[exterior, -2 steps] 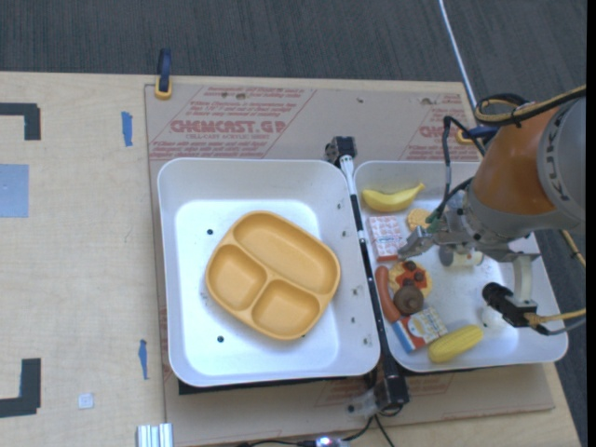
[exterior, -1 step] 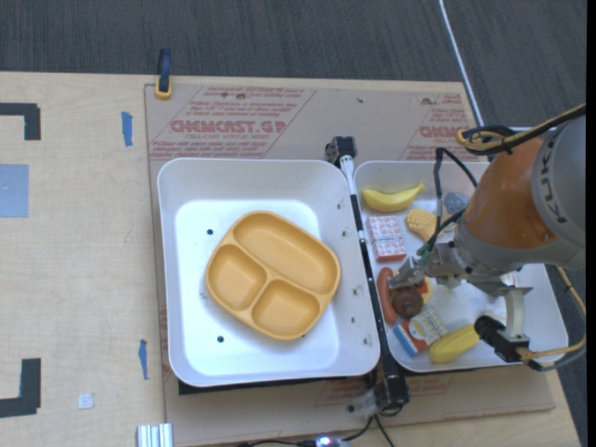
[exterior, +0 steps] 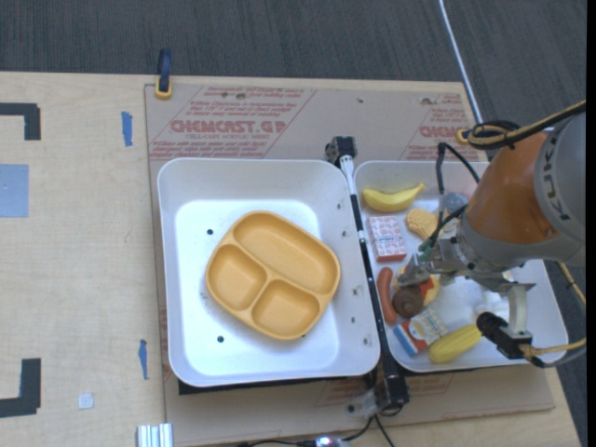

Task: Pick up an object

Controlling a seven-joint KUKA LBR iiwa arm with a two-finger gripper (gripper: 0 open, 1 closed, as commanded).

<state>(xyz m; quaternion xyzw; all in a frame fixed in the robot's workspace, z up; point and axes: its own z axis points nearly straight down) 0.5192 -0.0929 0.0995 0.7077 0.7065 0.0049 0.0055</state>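
Single fixed cam above the bench [exterior: 74, 277], angled down, mid-range. Frames both white bins: left bin [exterior: 186, 250] roughly centered, right bin [exterior: 549, 329] near the right side. Arm [exterior: 521, 203] enters from right.

Table [exterior: 74, 277] carries two white bins side by side. Left bin [exterior: 177, 250], frame center: one yellow three-compartment tray [exterior: 272, 274], lying flat and rotated at a slant. Right bin [exterior: 549, 319], right of frame: banana [exterior: 391, 196] at upper left, corn cob [exterior: 421, 222] just right of it, red-and-white patterned card [exterior: 386, 237] below the banana, red sausage-like piece [exterior: 386, 292] along the left wall, second yellow piece [exterior: 454, 344] near the bottom edge. Arm [exterior: 521, 203] with orange band comes in from the right over this bin. Pincer [exterior: 416, 273] sits low in the clutter, just above a dark round item [exterior: 407, 302]; contact can't be made out.
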